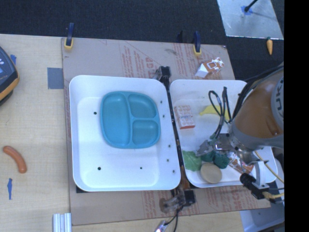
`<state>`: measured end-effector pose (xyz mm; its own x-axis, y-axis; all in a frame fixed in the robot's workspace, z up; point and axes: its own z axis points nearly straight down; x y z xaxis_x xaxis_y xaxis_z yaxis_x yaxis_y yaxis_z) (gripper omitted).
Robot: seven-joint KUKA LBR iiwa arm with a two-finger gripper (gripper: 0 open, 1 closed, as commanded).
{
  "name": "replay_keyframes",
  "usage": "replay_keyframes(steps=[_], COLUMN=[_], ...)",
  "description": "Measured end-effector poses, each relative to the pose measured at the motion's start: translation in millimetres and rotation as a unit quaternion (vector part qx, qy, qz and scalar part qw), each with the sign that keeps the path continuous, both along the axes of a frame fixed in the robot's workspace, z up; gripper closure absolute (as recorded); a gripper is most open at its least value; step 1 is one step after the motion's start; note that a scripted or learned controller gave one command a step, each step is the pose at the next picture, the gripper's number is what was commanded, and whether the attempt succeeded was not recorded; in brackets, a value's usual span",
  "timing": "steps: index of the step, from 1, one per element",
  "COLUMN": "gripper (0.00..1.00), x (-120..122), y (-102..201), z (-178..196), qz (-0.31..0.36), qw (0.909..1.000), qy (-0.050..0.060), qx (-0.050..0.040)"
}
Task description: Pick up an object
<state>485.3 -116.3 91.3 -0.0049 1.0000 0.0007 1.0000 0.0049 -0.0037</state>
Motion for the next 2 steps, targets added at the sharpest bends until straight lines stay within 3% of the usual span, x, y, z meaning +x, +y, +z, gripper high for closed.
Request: replay_keyframes(steps=[1, 2], gripper=[1.00, 1.00], x=[0.2, 60.4], y=[-1.2, 68.7], z=[10.4, 100.7], qz=[0.001, 0.000], qw=[1.0000, 1.0000], qy=[0.000, -0.001], qx=[-0.0007, 0.0002])
